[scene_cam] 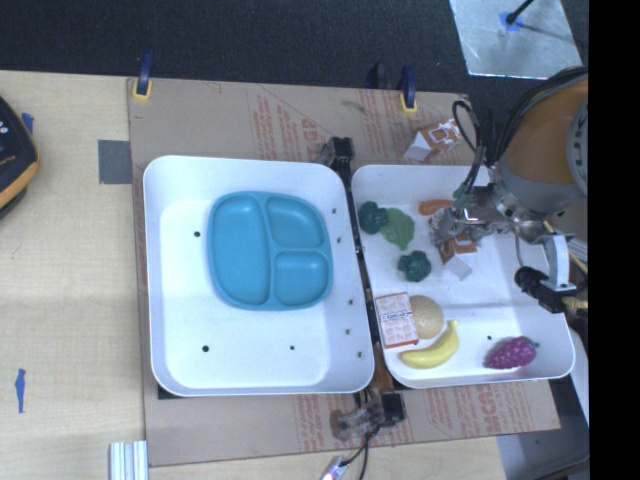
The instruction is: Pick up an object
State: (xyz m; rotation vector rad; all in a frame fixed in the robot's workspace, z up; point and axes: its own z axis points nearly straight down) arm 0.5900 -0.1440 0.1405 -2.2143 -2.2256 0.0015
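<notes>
The right white bin [545,308] holds several toy foods. Two dark green pieces [372,217] [414,264] and a lighter green leafy piece [399,228] lie at its left. A small orange piece [435,207] sits near the far wall. At the front are a small red and white box [394,319], a tan round bun [425,315], a yellow banana [433,349] and purple grapes [510,352]. My gripper [453,232] hangs low over the bin's middle, right of the green pieces and just below the orange piece.
The left white bin [175,368] holds a blue divided plate [269,249]. A small printed packet [431,140] lies on the cardboard behind the right bin. The grey arm with its orange band [545,128] and cables covers the right bin's far right corner.
</notes>
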